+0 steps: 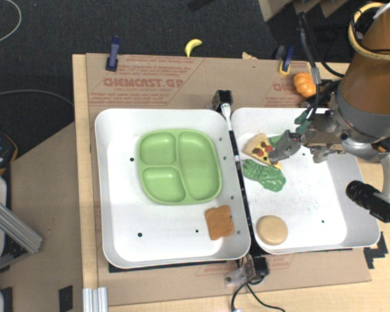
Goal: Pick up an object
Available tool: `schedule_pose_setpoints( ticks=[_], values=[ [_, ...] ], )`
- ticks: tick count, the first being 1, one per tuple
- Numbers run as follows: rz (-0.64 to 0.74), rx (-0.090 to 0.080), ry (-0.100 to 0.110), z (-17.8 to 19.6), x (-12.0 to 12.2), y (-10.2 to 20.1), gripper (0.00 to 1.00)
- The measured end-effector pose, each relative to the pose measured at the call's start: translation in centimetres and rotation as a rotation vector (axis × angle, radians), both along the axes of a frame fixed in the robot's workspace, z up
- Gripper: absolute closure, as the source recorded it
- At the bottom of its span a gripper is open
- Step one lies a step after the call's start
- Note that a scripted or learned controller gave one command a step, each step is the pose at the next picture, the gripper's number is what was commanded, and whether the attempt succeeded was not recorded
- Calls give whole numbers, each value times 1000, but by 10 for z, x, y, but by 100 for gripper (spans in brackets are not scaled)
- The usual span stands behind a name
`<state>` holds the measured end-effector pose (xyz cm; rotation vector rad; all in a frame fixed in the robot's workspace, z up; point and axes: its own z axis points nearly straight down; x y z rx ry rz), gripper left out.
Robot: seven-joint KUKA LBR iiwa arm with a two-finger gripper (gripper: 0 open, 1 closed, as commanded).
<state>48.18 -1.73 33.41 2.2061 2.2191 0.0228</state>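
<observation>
Grey claw [281,149] sits low in the right bin [338,200], touching the pizza slice [259,148] above the green leaf [265,175]; I cannot tell its state.

2 bins [117,194], 1 tray [180,166], 4 food items [219,222].

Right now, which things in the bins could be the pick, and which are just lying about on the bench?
Candidates for the pick:
- pizza slice, beside the gripper
- green leaf
- round bun
- brown toast
- green divided plate

Lying about outside the bins:
- banana
- small orange fruit
- blue clamps
</observation>
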Motion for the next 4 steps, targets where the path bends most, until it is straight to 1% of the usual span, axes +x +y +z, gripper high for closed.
schedule_pose_setpoints(
  ticks=[1,2,3,4],
  values=[
    [-1,1,-2,147,5,35,0],
    [2,0,15,153,2,100,0],
    [3,0,16,149,0,166,0],
    [-13,-4,26,99,0,94,0]
  ],
)
